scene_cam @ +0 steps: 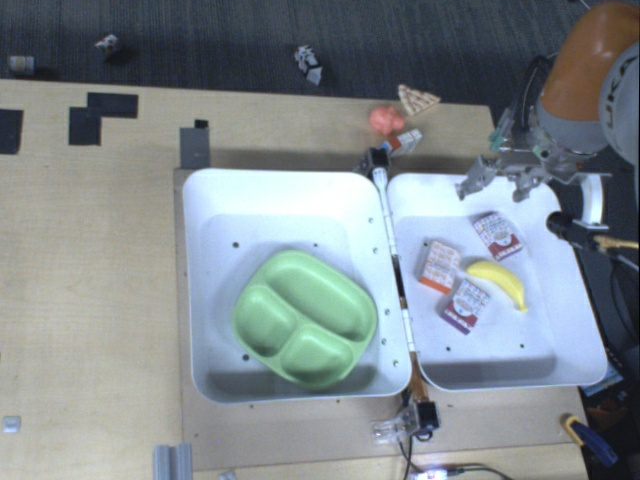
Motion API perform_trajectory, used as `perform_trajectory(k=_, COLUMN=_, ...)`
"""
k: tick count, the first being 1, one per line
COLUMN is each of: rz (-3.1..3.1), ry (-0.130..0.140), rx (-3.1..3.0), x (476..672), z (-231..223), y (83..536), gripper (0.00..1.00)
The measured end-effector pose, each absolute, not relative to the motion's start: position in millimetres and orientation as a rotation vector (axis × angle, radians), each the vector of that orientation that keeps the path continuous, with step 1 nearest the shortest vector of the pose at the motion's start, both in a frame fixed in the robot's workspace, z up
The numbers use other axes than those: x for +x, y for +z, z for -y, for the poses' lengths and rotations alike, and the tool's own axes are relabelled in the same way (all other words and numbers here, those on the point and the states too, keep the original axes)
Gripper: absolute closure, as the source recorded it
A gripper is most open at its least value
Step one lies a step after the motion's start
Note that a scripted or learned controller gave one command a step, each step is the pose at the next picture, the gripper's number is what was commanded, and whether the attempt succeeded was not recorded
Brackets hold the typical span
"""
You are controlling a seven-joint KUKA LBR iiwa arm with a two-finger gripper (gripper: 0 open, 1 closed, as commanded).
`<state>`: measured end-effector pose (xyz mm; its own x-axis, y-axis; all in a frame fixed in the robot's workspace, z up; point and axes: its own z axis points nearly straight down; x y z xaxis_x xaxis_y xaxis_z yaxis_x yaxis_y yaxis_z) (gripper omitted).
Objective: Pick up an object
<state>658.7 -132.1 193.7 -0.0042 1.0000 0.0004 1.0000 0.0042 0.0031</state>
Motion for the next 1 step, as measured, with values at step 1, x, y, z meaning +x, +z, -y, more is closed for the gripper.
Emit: perform_trajectory(k=1, rz=-2.220, ry=0.007, rx=2.216, x=627.6, z=108.8, y=85.8, gripper=0.00)
